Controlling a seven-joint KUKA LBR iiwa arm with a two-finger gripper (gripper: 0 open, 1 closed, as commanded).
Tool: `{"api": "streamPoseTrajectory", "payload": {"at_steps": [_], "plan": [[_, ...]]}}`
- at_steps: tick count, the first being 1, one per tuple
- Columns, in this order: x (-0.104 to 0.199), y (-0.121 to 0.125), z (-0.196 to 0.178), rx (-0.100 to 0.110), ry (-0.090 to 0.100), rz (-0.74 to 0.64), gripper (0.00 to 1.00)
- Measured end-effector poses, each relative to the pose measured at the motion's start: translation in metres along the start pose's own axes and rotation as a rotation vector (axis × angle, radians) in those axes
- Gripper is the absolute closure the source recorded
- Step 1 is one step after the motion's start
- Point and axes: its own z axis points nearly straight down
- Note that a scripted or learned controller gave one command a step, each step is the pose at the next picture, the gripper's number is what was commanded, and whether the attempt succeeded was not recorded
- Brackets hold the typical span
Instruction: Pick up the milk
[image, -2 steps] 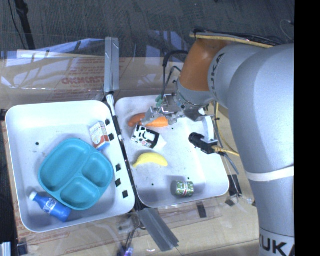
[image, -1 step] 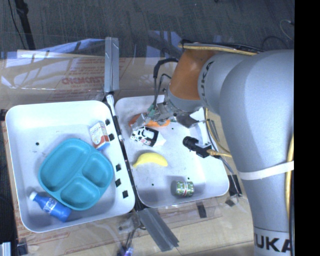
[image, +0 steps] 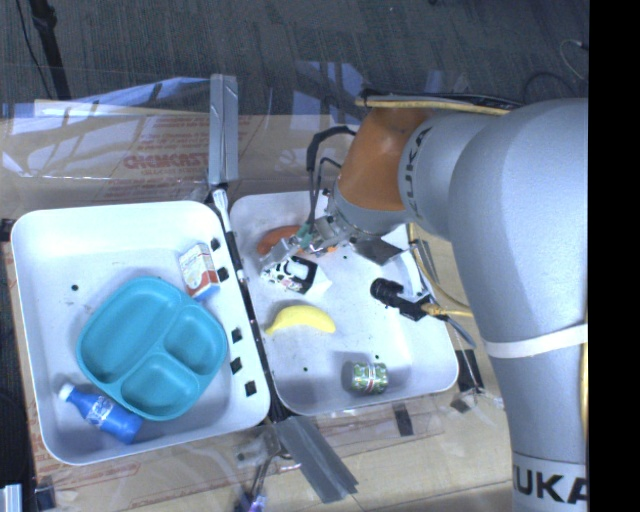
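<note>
White-and-black milk carton (image: 290, 273) lies in the right bin (image: 420, 375), upper-left part — just below-left of your gripper (image: 318, 238), touching or nearly so; its grasp cannot be judged here.

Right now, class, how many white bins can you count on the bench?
2. The left bin holds a blue divided tray; the right bin holds a banana. The arm may hide more.

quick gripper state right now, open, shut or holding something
Gripper: cannot be told. It sits low in the right bin, right above the black and white milk carton.
</note>
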Motion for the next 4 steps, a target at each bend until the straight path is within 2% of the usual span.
{"api": "streamPoseTrajectory", "payload": {"at_steps": [1, 2, 3, 4], "plan": [[0.006, -0.022, 0.018, 0.038, 0.018, -0.164, 0.0], [0.006, -0.022, 0.01, 0.042, 0.021, -0.166, 1.0], [0.028, 0.045, -0.079, 0.041, 0.014, -0.037, 1.0], [0.011, 0.025, -0.077, 0.044, 0.022, -0.234, 1.0]]}}
